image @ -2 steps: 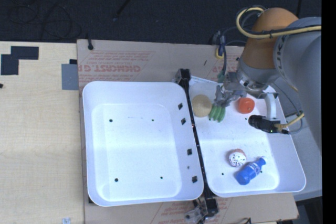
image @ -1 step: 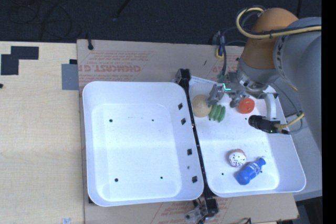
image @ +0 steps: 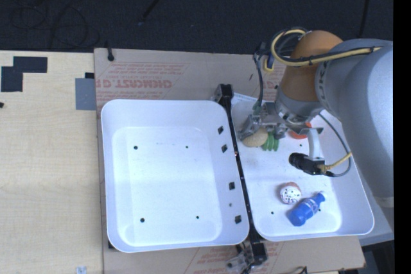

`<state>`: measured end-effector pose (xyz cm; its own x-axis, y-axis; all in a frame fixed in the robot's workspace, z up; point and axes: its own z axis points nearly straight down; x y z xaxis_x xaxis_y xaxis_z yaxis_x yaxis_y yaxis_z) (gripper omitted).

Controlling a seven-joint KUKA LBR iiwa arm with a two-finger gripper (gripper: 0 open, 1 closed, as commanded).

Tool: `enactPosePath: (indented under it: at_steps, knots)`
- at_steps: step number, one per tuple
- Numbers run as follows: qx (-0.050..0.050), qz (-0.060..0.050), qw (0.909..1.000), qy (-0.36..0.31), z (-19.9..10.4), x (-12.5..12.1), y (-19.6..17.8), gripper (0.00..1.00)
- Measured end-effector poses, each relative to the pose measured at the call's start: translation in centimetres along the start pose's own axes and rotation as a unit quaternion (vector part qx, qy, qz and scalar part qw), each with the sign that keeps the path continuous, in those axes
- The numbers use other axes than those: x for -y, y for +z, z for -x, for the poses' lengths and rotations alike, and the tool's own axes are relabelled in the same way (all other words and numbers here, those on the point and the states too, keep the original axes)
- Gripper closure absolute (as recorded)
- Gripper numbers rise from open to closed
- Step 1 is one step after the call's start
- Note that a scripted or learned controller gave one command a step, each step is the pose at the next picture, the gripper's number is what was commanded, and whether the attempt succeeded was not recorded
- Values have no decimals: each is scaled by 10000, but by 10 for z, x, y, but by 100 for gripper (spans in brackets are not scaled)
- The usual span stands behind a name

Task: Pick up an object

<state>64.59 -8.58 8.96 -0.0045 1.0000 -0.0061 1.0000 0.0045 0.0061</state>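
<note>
faint upside-down red print on the cardboard sheet (image: 144, 81), not legible

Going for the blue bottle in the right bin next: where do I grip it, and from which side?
Grip the blue bottle across its wider body, coming straight down from above. It lies on its side on the floor of the right bin, narrow cap end pointing up-right, so set the fingers across its long axis. The white ball sits close at its upper left; stay toward the bottle's lower end.
</note>
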Motion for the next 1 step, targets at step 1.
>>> enactPosePath:
  at_steps: [1]
  knots:
    - [0,16,10000,9,2,-2,-15,100]
